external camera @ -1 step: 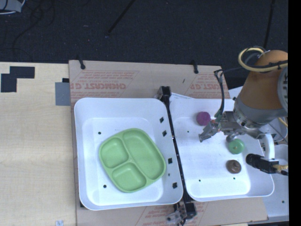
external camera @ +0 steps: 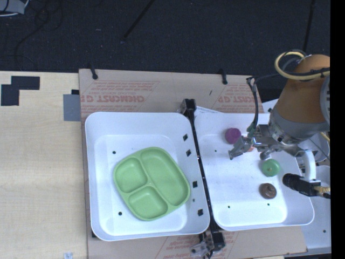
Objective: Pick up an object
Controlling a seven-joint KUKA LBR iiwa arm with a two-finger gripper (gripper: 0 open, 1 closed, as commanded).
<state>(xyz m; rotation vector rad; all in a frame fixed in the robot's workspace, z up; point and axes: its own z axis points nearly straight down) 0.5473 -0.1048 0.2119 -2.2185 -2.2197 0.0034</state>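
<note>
So nearest the camera in the right bin (external camera: pixel 302 220) there's a small brown round thing (external camera: pixel 268 190) sitting near the front right, and just behind it a green ball-ish object (external camera: pixel 270 168). Those two are close together but not touching. A black cylinder part (external camera: pixel 299 183) of the arm rig hangs right beside the brown one. The gripper (external camera: pixel 240 150) sits over the middle of that bin, nothing between its fingers, and honestly can't tell if they're open or shut. The purple object (external camera: pixel 233 135) is just behind it, toward the back wall. Left and front of that bin's floor is bare. The left bin (external camera: pixel 99 139) has a green divided plate (external camera: pixel 151 183) lying flat.
</note>
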